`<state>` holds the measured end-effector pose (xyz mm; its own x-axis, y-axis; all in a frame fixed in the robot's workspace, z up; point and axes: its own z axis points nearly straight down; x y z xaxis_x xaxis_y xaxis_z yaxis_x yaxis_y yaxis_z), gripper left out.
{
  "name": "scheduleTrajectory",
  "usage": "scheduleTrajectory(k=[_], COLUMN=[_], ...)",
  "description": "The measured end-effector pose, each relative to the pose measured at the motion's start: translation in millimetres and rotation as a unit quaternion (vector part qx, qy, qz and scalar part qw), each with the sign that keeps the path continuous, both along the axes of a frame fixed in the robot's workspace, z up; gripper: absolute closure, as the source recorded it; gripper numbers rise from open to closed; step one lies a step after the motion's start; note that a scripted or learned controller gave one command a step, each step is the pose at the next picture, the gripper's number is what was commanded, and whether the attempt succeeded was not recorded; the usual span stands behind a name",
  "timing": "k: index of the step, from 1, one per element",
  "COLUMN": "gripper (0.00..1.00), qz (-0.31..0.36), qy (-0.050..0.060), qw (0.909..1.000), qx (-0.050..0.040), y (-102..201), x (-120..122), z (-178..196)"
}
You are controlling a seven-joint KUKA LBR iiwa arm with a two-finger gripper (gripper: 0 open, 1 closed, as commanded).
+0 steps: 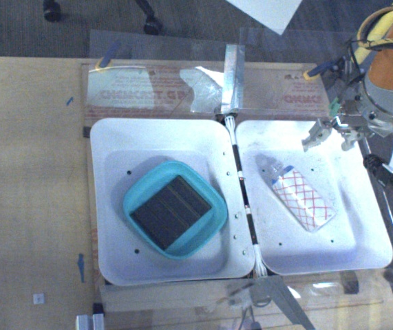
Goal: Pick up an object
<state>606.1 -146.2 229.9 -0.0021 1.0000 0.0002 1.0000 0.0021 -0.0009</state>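
Two white bins: the left bin [107, 253] holds a teal dish [213, 208] with a dark square block [168, 212] inside, the right bin [361, 246] a red-checked packet [305, 196]. The gripper [332, 135] hovers over the right bin's far edge, fingers spread, carrying nothing — the pick isn't started, everything left to do

A pale wooden bench [31, 184] carries two shallow white bins set side by side, touching along their inner edges: the left bin [107, 150] and the right bin [361, 253]. A clear plastic sheet [155, 91] lies flat behind them.
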Motion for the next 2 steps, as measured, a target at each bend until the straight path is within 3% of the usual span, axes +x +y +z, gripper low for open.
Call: scheduleTrajectory(k=[1,2], gripper=[0.00,0.00], qz=[0.010,0.065], qy=[-0.001,-0.005], qw=[1.0000,0.9978], qx=[-0.0004,-0.0008], y=[33.8,19.8], x=[-11.8,-52.8], z=[-126.9,-141.1])
